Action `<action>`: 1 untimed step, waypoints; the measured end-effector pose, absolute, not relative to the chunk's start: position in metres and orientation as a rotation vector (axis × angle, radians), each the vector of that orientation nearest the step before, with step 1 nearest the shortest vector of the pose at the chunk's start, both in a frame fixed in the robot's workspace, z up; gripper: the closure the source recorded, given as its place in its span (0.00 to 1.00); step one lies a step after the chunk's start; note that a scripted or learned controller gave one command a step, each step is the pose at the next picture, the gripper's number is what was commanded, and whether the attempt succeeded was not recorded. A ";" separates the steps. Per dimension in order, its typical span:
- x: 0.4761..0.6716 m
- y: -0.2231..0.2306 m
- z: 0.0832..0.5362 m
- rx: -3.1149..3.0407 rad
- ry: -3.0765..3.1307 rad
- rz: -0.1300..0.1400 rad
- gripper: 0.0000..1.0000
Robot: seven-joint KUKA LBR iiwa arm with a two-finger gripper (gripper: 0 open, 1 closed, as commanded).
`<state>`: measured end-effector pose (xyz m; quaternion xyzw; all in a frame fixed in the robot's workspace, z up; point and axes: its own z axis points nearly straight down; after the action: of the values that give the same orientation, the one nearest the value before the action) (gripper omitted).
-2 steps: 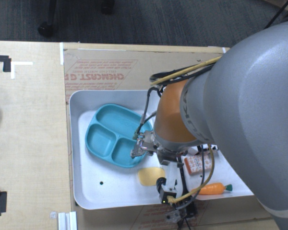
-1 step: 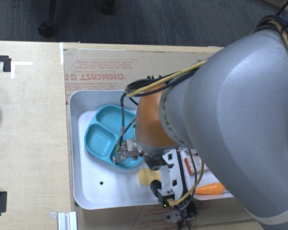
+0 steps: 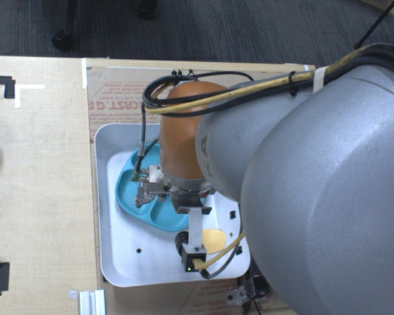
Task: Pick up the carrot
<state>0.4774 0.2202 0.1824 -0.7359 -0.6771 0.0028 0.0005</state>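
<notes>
Over the blue dish (image 3: 128,201) hang the jaws — state cannot be told — yellow lump (image 3: 215,240) nearby.

We see the grey arm with an orange band (image 3: 184,140) over a shallow white bin (image 3: 118,254), gripper (image 3: 146,192) above a blue plastic dish (image 3: 128,192). A pale yellow rounded object (image 3: 215,240) lies near the dish.

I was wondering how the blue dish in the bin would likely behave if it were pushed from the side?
The blue dish looks like moulded plastic with a raised rim, so it is probably stiff and light. It lies flat on the white bin's smooth floor, so a push would likely slide it rather than tip it.
</notes>
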 end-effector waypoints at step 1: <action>0.536 0.191 0.110 -2.292 -2.157 0.005 0.00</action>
<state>0.5362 0.1910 0.1103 -0.7282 -0.6854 0.0017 -0.0029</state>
